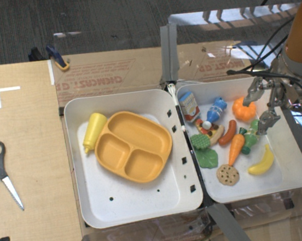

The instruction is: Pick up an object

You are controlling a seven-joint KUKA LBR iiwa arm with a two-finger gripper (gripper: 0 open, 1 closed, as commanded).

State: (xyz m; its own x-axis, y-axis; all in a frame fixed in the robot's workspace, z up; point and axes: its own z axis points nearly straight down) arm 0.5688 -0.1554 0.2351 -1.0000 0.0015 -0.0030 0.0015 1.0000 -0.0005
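Overhead view of the bench. The gripper [263,106] hangs over the right bin [299,177] near its far right side, fingers spread apart with nothing between them. One finger sits beside the orange fruit [244,110]; the other sits above a small green toy [250,131]. Other candidates lie loose in this bin: carrot [235,148], sausage [227,131], banana [261,162], cookie [228,175], green leaf [207,158], blue bottle [214,111] and small carton [189,106]. The left bin [91,208] holds a yellow divided tray [133,146] and a yellow bottle [93,131]. Scissors [1,170] lie on the bench, well apart. Judged progress: early. Nothing is grasped or lifted; closing on one item and raising it remain.
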